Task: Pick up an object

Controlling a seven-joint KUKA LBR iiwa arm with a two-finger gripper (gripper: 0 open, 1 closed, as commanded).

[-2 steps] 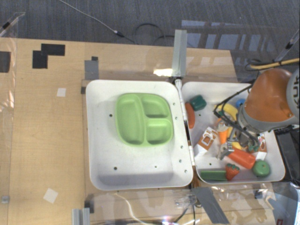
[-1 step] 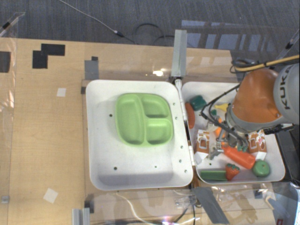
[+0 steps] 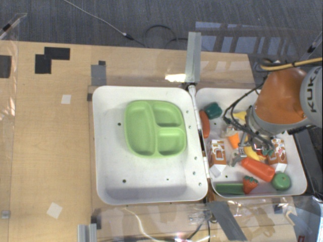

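1. Nearest the camera, along the front wall of the right bin [image 3: 303,185], lie a dark green cucumber [image 3: 229,188], a strawberry [image 3: 250,184] and a green ball [image 3: 281,181].
2. Just behind them sits the orange carrot [image 3: 258,169], tilted, which I judge to be my likeliest pick; it lies just below my gripper [image 3: 246,152].
3. My gripper hangs low over the middle of the clutter; whether it is open or closed I cannot tell, since my orange wrist [image 3: 280,100] blocks much of the view.
4. Close around it: a small carton [image 3: 218,153] to one side, another carton [image 3: 276,153] to the other, a yellow piece [image 3: 240,116] and a teal block [image 3: 213,110] further back, a red-orange stick [image 3: 204,123] by the dividing wall.
5. Outward, the left bin [image 3: 108,185] holds a green divided plate [image 3: 154,128].
6. Risks, as I judge them: things lie packed, so I could nudge a carton instead, or the round, tilted carrot could slip out or roll toward the strawberry.
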